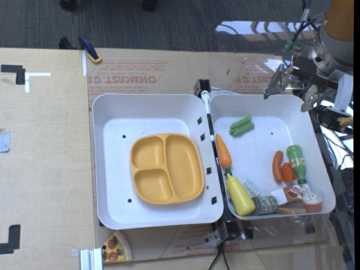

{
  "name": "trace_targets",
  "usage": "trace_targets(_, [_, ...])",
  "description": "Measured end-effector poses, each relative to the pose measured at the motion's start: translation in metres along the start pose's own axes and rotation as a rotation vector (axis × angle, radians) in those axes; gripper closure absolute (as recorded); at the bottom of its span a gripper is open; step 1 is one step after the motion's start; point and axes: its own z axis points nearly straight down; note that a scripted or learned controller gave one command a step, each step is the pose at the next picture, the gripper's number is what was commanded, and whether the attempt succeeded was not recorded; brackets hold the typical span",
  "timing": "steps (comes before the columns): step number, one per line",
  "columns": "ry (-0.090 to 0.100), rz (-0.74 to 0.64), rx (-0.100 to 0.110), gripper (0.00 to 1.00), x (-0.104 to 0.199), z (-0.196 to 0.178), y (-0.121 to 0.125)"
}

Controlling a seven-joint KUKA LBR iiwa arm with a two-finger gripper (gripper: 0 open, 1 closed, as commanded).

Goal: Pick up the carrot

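The carrot [223,151], orange with a green top, lies along the left wall of the right bin [264,145], pointing up and down the view. My gripper [291,94] hangs above the far rim of that bin, up and to the right of the carrot and well apart from it. Its two fingers [274,88] stand open with nothing between them.
The right bin also holds green beans [242,126], a red sausage [277,166], a green bottle [296,161], a yellow bottle [240,196] just below the carrot, a can [264,205] and a cupcake [310,198]. A yellow divided plate [167,167] fills the left bin [107,151].
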Motion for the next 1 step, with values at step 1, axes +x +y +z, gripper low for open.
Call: trace_targets(1, [0.0, 0.106, 0.003, 0.0, 0.0104, -0.1467, 0.0203])
